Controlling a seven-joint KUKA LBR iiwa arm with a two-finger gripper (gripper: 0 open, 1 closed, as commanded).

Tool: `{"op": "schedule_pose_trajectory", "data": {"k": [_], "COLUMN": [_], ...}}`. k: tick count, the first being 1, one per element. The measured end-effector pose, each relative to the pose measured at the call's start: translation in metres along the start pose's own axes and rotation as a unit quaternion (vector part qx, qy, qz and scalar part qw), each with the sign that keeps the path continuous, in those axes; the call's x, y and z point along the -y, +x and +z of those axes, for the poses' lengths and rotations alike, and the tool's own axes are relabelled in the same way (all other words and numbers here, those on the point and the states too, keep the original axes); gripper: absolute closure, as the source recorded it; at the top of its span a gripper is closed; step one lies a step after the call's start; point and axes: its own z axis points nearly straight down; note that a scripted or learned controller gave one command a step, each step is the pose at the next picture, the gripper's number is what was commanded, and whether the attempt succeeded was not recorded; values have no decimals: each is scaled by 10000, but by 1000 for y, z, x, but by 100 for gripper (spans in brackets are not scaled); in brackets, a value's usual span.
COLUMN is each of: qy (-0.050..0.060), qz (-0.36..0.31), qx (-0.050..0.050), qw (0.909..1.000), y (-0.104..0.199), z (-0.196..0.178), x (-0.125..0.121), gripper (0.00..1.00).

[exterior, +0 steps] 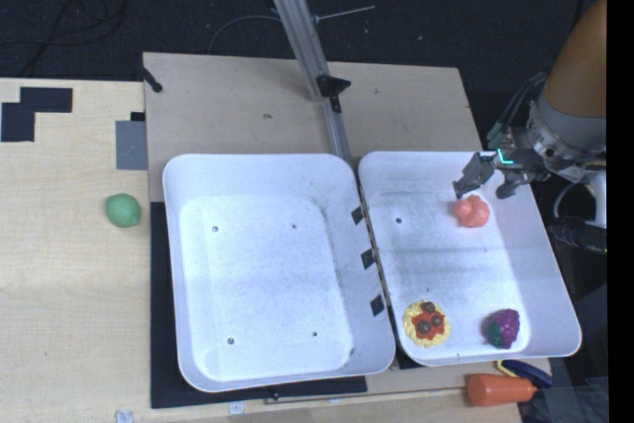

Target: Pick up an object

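Orange-pink lump [473, 212] sits in the right bin [550, 263], upper half, just below the gripper [492, 177]. Likely the target; it is the nearest thing to the hand.

Camera view, hand: two dark fingers spread apart, one at left [470, 177] angled down toward the lump, one at right [512, 183]. Nothing between them. Tips look close above the lump's top edge; contact cannot be confirmed from this slant.

Camera view, rest of bin: a yellow piece with red spots [427, 323] and a purple cluster [503, 327] lie near the front wall, well apart from the hand. Left bin [188, 183] beside it. Green ball [123, 210] lies on the bench, outside, to the left. An orange piece [498, 389] lies outside the front rim.

Judgement on the step: the hand seems offset up and slightly right of the lump's centre. To grasp well, it should centre the gap over the lump, then descend until the fingers straddle its widest part before closing. The lump looks rounded and irregular, so a shallow pinch risks squeezing it out sideways. The back wall is near; keep the right finger clear of it.
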Motion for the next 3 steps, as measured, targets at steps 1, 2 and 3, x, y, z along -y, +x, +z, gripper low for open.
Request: {"op": "schedule_pose_trajectory", "data": {"k": [1,2,3], "qy": [0,26,24], "qz": [0,-1,2], "qx": [0,-5,-4], "qw": [10000,10000,10000], "y": [0,-2,-9], "z": [0,63,118], "x": [0,2,10], "gripper": [0,0,0]}}
